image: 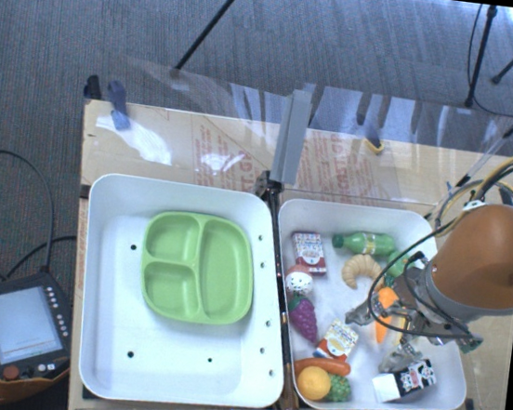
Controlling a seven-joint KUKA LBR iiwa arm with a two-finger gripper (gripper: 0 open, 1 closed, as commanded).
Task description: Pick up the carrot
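The gripper [390, 313] hangs low over the carrot [380, 331], which lies in the right bin [448, 403] near its right side. It is too hard to see if the gripper is open or closed. It should go straight down over the carrot's middle and squeeze gently, staying off the milk carton [411, 381] just beside it.

Nearest in that bin sit an orange fruit [313, 383] and purple grapes [303, 318]. Farther back lie a croissant [358, 271] and a green bottle [364, 243]. The left bin [96, 319] holds a green plate [199, 267].
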